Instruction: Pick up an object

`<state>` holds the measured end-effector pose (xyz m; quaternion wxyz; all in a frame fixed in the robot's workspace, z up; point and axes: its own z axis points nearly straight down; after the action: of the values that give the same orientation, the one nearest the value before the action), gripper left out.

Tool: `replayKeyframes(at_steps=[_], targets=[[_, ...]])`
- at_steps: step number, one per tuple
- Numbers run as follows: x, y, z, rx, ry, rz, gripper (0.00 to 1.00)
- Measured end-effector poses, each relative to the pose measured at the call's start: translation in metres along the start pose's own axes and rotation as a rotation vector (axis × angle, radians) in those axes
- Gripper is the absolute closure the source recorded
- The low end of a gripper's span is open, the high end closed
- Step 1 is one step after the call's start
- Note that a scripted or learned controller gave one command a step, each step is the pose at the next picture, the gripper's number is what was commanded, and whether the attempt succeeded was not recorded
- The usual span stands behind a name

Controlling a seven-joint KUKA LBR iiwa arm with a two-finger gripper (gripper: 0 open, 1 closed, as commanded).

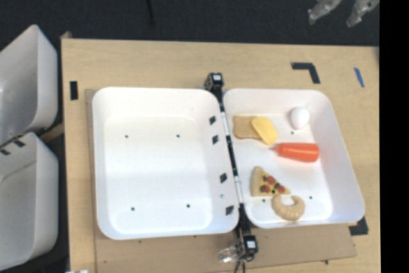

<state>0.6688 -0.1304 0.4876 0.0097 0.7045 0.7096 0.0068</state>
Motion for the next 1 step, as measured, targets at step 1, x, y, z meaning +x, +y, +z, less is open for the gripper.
replayKeyframes(at_steps=[1], targets=[[-0.0635, 0.0205, -0.0637, 0.012, -0.003, 0.012, 0.0]])
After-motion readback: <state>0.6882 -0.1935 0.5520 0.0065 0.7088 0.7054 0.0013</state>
